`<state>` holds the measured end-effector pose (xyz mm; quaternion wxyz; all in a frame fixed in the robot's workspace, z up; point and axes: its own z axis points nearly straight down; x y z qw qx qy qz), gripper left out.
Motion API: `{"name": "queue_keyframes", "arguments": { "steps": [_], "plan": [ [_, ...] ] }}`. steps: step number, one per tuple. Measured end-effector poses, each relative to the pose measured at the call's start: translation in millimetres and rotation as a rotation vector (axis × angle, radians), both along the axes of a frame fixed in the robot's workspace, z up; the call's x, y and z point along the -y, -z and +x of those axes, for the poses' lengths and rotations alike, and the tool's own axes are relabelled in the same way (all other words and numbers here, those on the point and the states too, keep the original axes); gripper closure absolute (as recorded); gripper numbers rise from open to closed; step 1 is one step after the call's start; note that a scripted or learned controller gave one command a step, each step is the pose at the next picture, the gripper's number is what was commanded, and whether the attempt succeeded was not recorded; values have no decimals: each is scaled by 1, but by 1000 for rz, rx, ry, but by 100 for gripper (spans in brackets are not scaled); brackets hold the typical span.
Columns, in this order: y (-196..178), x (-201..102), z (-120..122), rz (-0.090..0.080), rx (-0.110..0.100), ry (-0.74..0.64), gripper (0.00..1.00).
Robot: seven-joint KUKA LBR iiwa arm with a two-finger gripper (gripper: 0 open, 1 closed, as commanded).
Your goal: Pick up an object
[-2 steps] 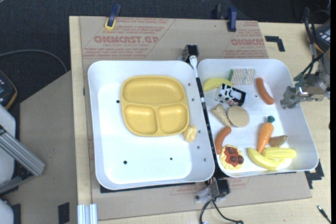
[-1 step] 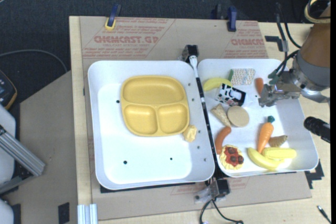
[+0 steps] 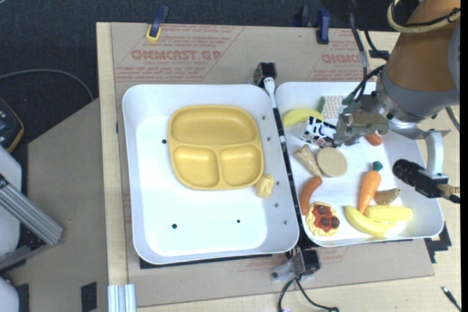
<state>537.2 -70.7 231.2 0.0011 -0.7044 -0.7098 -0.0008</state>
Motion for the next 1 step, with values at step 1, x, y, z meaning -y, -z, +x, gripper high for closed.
{"name": "queue_keyframes", "arguments": {
  "steps": [1],
  "plan": [
    [-5, -47, 11, -2, 3, 1, 100]
  ]
}}
